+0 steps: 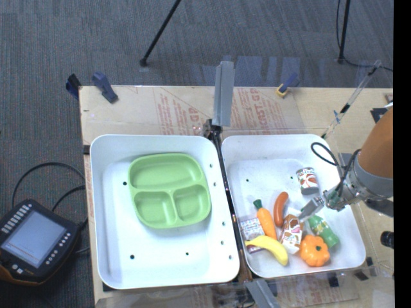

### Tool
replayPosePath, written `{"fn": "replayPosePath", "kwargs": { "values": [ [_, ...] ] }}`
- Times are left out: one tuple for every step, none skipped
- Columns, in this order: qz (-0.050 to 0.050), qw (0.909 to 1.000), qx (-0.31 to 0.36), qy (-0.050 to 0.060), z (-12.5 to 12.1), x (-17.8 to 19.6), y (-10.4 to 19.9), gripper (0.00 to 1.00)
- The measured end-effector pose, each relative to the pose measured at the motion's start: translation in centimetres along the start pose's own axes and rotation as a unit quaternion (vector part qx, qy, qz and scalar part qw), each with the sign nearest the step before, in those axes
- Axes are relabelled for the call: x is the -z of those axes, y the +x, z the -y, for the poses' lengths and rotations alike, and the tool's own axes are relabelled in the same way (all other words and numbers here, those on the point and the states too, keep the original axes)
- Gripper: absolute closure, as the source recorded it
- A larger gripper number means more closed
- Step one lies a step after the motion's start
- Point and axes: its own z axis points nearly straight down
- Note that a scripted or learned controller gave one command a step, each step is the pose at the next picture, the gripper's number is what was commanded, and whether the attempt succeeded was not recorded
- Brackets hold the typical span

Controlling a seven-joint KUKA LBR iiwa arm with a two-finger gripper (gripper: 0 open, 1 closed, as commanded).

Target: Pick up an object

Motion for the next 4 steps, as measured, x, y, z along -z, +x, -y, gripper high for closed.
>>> {"fn": "replayPosePath", "kwargs": {
  "values": [
    [0.001, 0.9984, 0.057, -0.002, -1.5, -6.4, 0.2, 0.0],
    [0.001, 0.9868, 0.162, 0.0, -3.1, -0.9, 9.0, 0.0],
    [0.002, 0.9747, 0.224, -0.002, -4.4, -7.2, 9.0, 0.0],
    [0.002, 0.9693, 0.246, -0.001, -3.3, 5.2, 6.4, 0.0]
  ]
}}
